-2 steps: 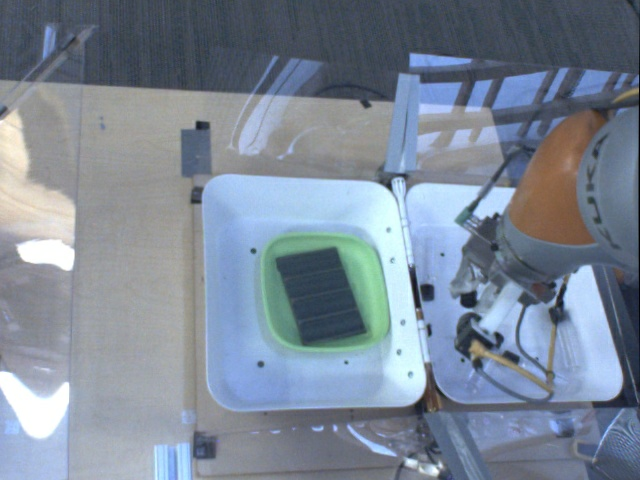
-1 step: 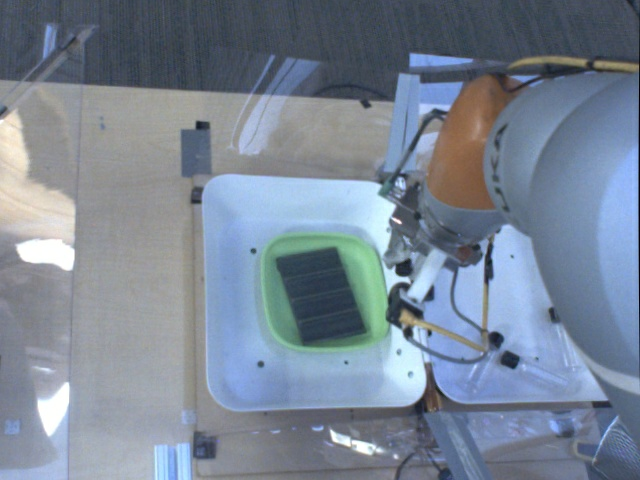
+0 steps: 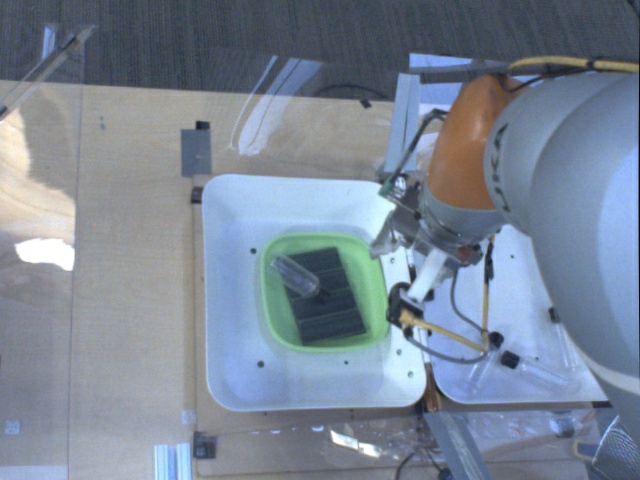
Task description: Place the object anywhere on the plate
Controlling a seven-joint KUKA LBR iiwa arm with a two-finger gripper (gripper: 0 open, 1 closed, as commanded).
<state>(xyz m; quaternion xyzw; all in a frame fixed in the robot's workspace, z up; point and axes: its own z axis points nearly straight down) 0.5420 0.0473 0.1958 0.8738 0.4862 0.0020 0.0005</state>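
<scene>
Bench (image 3: 120, 268): two bins (image 3: 225, 268); one plate (image 3: 272, 310); one black block (image 3: 332, 303).

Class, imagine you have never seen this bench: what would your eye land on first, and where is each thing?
The bright green square plate in the left white bin stands out first; a black ribbed block and a clear plastic tube lie on it. Next comes the big grey arm with its orange band, reaching in from the right over the seam between the two bins.
</scene>
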